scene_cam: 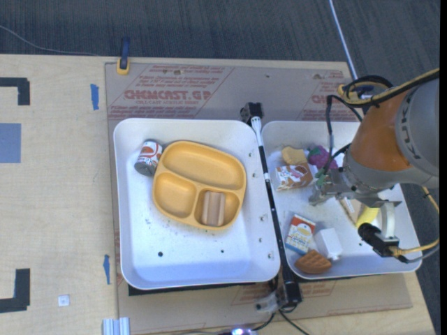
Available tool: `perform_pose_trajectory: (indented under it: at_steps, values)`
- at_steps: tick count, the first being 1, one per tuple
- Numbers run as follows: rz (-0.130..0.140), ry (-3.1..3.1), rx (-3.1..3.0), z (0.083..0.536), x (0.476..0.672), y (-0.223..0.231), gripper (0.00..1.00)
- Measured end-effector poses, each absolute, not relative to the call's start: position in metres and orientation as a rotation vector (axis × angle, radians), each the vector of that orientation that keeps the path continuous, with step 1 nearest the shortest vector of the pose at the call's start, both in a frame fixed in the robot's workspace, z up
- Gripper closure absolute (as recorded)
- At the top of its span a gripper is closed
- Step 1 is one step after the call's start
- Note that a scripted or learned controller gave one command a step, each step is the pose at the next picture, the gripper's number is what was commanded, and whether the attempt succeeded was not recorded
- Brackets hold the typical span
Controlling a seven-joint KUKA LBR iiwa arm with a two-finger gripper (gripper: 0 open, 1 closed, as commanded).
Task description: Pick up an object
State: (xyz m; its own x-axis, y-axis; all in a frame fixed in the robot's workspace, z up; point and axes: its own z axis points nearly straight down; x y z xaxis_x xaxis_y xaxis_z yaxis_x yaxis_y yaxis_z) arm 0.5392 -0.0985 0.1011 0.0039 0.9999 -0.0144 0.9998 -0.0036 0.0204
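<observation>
The right bin (363, 267) holds several small objects: a red and white snack packet (293, 177), purple grapes (321, 157), a tan piece (295, 155), a small printed carton (299, 234), a white block (328, 243) and a brown pastry (313, 262). My gripper (323, 192) is low in the middle of this bin, just below the grapes and to the right of the snack packet. A yellow object (368, 217) lies partly hidden beneath the wrist. I see nothing lifted off the bin floor.
The left bin (195, 260) holds a yellow divided plate (199, 166) with a brown block (214, 208) in one compartment, and a can (147, 158) beside it. Black and yellow cables (391, 246) hang off the arm over the right bin's near right corner.
</observation>
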Motion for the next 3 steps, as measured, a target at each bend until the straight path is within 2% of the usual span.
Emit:
perform_pose_trajectory:
  at_steps: [1,2,3]
  values:
    - [0.006,2.200,2.209,0.101,0.539,-0.098,0.00]
    - [0.007,2.199,2.207,0.111,0.540,-0.098,1.00]
    - [0.007,2.199,2.207,0.111,0.539,-0.098,0.00]
